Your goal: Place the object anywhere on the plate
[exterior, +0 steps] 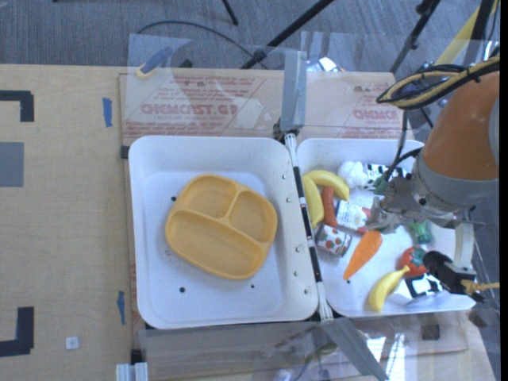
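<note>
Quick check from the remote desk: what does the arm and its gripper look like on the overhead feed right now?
The arm is a rounded body, orange on top with a grey section below it toward the wrist. Black and yellow cables loop across its upper part. The gripper at the wrist is a grey and dark metal assembly, too cluttered to make out finer detail.

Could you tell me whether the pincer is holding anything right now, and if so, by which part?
It cannot be told. The pincer is low in the right bin among the toys, by the carrot; the wrist hides any hold.
</note>
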`<state>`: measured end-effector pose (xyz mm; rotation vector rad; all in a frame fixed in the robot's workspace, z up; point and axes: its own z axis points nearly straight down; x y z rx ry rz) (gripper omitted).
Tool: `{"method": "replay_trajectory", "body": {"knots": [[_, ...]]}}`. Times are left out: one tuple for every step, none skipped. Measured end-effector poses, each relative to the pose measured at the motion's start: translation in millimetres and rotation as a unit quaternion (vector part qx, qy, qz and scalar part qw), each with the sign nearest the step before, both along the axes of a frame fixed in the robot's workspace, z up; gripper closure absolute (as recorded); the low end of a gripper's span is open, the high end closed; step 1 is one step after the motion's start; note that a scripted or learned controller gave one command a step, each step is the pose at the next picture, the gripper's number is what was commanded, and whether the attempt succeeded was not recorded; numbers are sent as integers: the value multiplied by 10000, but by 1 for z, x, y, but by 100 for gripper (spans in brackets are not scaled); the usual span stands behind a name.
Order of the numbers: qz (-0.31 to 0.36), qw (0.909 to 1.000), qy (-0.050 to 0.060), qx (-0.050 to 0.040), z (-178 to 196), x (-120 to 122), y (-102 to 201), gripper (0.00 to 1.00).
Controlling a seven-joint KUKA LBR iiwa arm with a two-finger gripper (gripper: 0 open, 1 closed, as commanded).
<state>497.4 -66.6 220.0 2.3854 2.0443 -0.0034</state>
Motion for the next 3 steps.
{"method": "replay_trajectory", "body": {"knots": [[-410,9992,-9,4,-12,16,89,100],[-849,9964,-7,3,-36,36,157,100],[-849,9964,-7,2,-36,36,157,0]]}}
